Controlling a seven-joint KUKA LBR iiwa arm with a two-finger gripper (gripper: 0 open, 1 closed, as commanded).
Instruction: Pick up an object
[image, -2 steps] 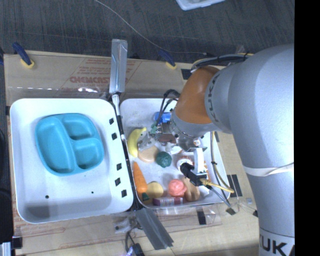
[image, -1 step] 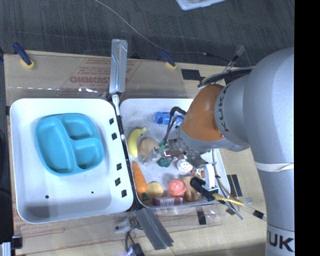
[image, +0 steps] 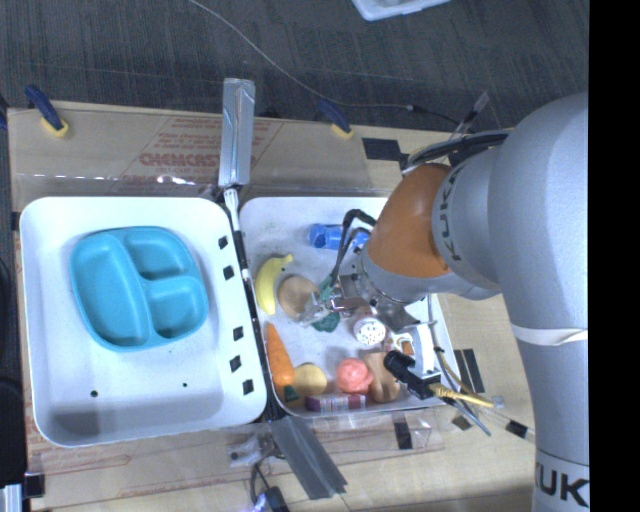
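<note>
1. Reaching in from the right: grey arm (image: 520, 210) with orange band (image: 410, 225), wrist over the right bin (image: 262, 215).
2. Hand (image: 335, 298) low in the middle of that bin, just beside a brownish round item (image: 296, 294) and over a dark green item (image: 326, 322); open or clenched, cannot tell, too cluttered and small.
3. Candidate objects all in the right bin: banana (image: 266, 282) against the left wall, carrot (image: 279, 357) below it, yellow fruit (image: 310, 378) touching the carrot tip, red-pink fruit (image: 353, 375) beside that, blue item (image: 325, 236) near the top wall, small white dotted disc (image: 369, 331) right of the hand.
4. Nothing visibly between the fingers.
5. Left bin (image: 50, 330) holding a blue divided plate (image: 140, 285), well apart from the hand.
6. Both bins side by side on the table (image: 130, 140), touching along the middle divider.
</note>
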